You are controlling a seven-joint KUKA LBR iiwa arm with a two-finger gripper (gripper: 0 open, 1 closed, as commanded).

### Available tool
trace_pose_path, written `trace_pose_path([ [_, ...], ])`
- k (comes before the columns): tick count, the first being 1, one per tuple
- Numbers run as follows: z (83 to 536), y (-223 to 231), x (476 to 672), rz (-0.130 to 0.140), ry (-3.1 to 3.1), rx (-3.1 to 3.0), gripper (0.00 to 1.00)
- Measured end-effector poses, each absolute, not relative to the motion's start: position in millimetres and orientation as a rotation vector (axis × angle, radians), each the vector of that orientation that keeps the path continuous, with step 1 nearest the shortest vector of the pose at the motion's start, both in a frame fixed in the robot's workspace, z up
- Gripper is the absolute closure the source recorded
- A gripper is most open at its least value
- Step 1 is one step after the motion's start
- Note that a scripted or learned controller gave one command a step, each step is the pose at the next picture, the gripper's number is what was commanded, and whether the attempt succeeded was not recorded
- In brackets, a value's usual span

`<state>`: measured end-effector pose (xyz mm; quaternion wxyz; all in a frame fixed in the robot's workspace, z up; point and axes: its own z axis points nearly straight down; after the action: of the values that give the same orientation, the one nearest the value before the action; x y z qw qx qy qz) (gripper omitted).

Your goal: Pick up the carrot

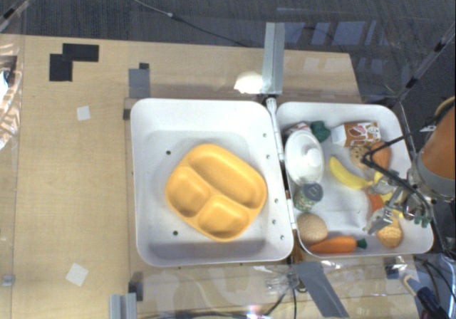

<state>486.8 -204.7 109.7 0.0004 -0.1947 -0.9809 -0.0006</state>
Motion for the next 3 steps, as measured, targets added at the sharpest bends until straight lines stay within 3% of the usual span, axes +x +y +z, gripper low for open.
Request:
trace_pose_path([
  [1, 89, -182, 496.2, 0.001, -3.040, -0.834, 0.00],
  [2, 89, -172, 490.5, -0.002, -2.834, -1.384, 0.00],
  [3, 89, -172, 490.6, -0.002, -2.835, -1.384, 0.00],
])
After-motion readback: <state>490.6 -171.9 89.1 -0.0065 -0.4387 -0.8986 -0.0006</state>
